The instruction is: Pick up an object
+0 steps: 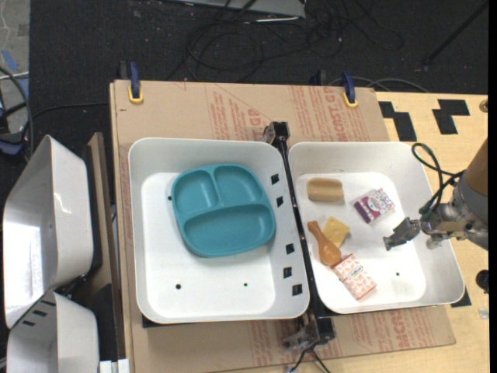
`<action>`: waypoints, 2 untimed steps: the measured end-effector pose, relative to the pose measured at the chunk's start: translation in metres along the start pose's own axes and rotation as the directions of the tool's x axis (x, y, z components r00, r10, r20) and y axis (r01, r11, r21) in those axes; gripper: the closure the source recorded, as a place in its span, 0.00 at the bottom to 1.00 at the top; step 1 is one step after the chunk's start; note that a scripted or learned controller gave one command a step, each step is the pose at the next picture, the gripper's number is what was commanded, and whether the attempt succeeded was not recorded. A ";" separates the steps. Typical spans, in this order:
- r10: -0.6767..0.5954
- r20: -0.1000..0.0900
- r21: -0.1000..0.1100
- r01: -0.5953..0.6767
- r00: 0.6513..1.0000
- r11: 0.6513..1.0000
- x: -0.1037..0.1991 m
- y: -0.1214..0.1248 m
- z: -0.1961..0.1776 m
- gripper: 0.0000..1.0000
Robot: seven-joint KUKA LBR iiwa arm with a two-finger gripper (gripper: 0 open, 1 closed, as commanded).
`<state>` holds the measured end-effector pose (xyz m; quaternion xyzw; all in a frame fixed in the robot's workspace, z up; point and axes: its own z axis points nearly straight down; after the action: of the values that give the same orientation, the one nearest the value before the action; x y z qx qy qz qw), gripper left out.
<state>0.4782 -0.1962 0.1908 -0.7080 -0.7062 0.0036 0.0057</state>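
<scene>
The right bin [404, 158] holds a tan bread-like block [324, 189], a small purple and white packet [374, 205], a yellow wedge [337, 229], an orange spoon-like piece [325, 244] and a red and white packet [355, 276]. My gripper [401, 235] hangs over the right part of this bin, to the right of the yellow wedge and below the purple packet. No object sits between its dark fingertips.
A teal divided plate [223, 209] lies in the left bin [147, 231]. A black divider [291, 208] runs between the two bins. Cables [431, 169] loop near the arm at the right bin's far right corner. A white tub [46, 208] stands left of the bench.
</scene>
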 end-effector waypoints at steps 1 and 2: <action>-0.004 0.003 -0.012 0.004 1.000 1.000 0.001 0.003 -0.006 0.00; -0.001 0.002 -0.009 0.001 1.000 1.000 0.000 0.001 0.037 0.00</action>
<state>0.4791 -0.1957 0.1538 -0.7075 -0.7067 0.0009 0.0017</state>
